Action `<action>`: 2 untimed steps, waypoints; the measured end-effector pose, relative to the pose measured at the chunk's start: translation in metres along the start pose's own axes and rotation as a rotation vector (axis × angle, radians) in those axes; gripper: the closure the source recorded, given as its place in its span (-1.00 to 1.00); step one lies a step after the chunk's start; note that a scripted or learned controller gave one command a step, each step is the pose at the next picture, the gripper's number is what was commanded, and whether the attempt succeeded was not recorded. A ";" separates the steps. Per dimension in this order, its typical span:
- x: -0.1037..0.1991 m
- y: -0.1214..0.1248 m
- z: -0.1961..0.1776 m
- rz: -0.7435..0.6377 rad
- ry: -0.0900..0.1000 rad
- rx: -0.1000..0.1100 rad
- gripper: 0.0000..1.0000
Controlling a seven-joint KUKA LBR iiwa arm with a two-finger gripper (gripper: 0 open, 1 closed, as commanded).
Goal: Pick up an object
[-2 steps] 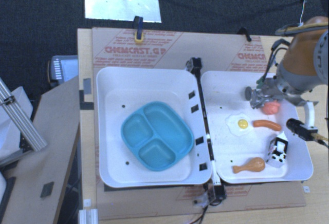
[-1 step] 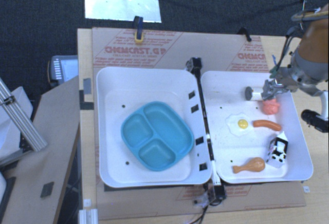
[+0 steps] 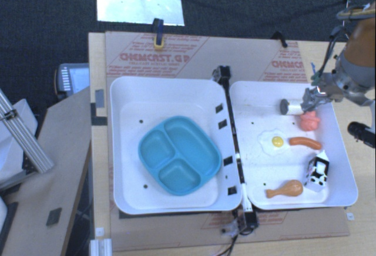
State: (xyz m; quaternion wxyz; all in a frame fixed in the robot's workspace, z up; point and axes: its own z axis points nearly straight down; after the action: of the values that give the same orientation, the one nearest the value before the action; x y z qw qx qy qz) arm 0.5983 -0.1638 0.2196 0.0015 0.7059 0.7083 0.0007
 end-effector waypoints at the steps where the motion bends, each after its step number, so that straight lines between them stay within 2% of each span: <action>1: 0.052 -0.017 -0.007 -0.005 0.003 0.002 1.00; 2: 0.105 -0.033 -0.014 -0.006 0.004 0.003 1.00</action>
State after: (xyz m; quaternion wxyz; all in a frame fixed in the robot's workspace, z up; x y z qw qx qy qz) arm 0.5646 -0.0587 0.2331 -0.0009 0.7037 0.7105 0.0009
